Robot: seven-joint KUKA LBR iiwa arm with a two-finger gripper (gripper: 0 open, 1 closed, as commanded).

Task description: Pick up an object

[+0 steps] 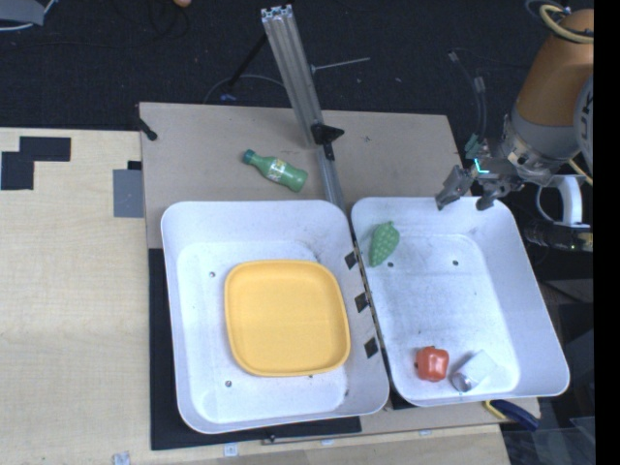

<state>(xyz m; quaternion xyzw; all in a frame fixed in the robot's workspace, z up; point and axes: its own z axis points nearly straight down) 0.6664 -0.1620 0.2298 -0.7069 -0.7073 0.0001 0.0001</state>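
We hold our pincer (469,190) spread apart and bare above the right white bin's (528,289) far rim, poised to choose the bumpy green object (384,242).

Grey arm (554,95) reaching in from the right, orange band above the wrist. Gripper (472,194) pointing down and leftward from the wrist, two dark fingers (451,190) spread apart, nothing between them.
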